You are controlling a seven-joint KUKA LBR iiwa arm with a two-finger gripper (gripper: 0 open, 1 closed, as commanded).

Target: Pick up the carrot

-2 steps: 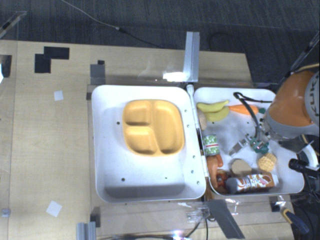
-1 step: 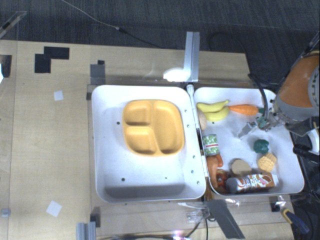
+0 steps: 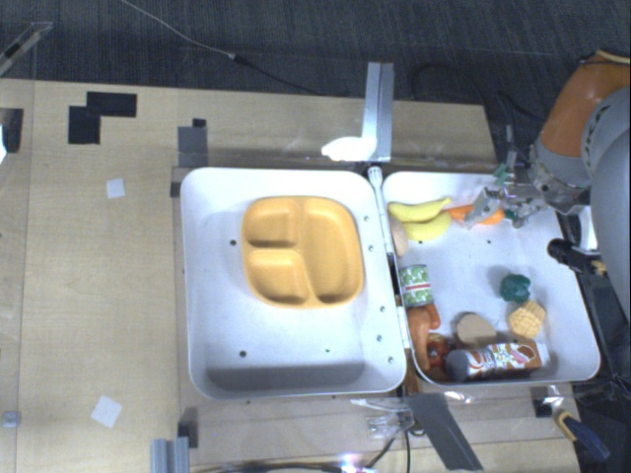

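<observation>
The carrot is a small orange piece lying near the far edge of the right bin, just right of the banana. My gripper hangs low over the carrot's right end, reaching in from the right. The gripper's body hides part of the carrot, and another bit of orange shows under it. From this view it is unclear whether the gripper touches the carrot.
The right bin also holds a green-labelled can, a teal lump, a yellow waffle-like piece, a tan round item, a red item and a lying bottle. A yellow divided tray sits in the left bin.
</observation>
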